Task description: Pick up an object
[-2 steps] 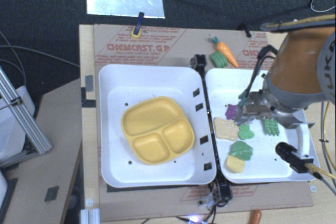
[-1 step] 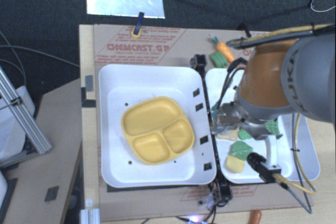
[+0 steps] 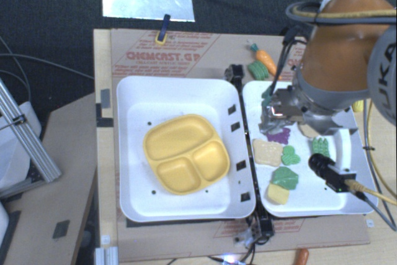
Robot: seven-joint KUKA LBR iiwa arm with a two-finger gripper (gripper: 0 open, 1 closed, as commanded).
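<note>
The robot's hand [image 3: 273,123] hangs low in the right bin [image 3: 353,205], just above a purple toy [image 3: 280,134]; its grip cannot be told. Soft-looking green and cream play foods [image 3: 285,177] lie beside; a glossy yellow three-compartment tray [image 3: 185,153] fills the left bin [image 3: 133,102].

Big grey arm w/ orange band comes in from the right, bent down low. Its claw [image 3: 275,123] points down, at the arm's left end.
</note>
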